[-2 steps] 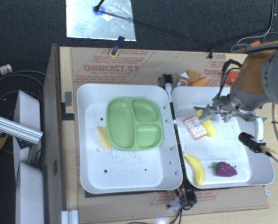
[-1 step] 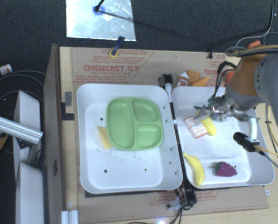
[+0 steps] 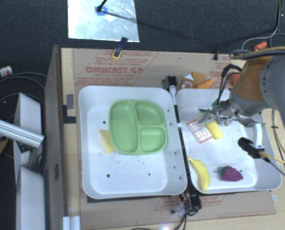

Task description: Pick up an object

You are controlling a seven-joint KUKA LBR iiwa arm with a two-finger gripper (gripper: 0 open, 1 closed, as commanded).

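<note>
My gripper (image 3: 210, 115) hangs low over the back half of the right bin (image 3: 267, 174), on the arm that reaches in from the right. Just below it lies a small yellow oblong object (image 3: 214, 130), partly on a red-and-white packet (image 3: 199, 131); whether the gripper touches either I cannot tell. A banana (image 3: 200, 172) lies against the bin's near left wall. A purple bunch of grapes (image 3: 231, 174) sits near the front.
The left bin (image 3: 92, 176) holds a green divided plate (image 3: 137, 127) with a yellow piece (image 3: 106, 141) at its left edge. An orange item (image 3: 202, 82) lies on the cardboard behind the right bin. The divider between the bins (image 3: 179, 133) runs close to the packet.
</note>
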